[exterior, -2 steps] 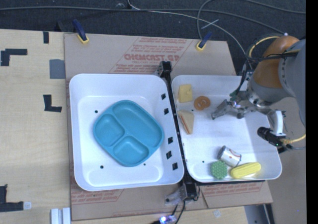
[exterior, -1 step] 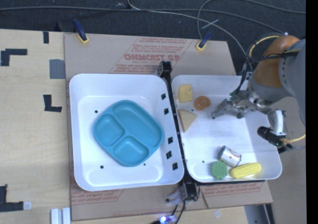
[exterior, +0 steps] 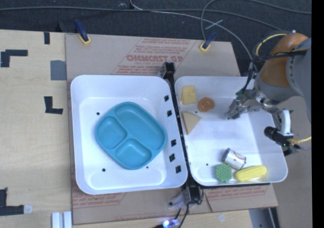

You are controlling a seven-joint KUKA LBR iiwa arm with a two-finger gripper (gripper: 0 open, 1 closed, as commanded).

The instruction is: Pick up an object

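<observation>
The right bin (exterior: 263,136) holds a yellow cheese block (exterior: 189,94), an orange round cookie-like piece (exterior: 205,104), a pale wedge (exterior: 190,121), a small silver can (exterior: 234,158), a green bumpy ball (exterior: 223,172) and a yellow corn cob (exterior: 250,173). My gripper (exterior: 237,108) hangs over the bin's upper right part, to the right of the orange piece and apart from it. Nothing shows between its fingertips.
The left bin (exterior: 81,121) holds a blue divided tray (exterior: 130,134). A black divider (exterior: 173,121) separates the bins. Cardboard lies under both, held by two clamps (exterior: 82,33) at the back. Cables run over the dark surface behind.
</observation>
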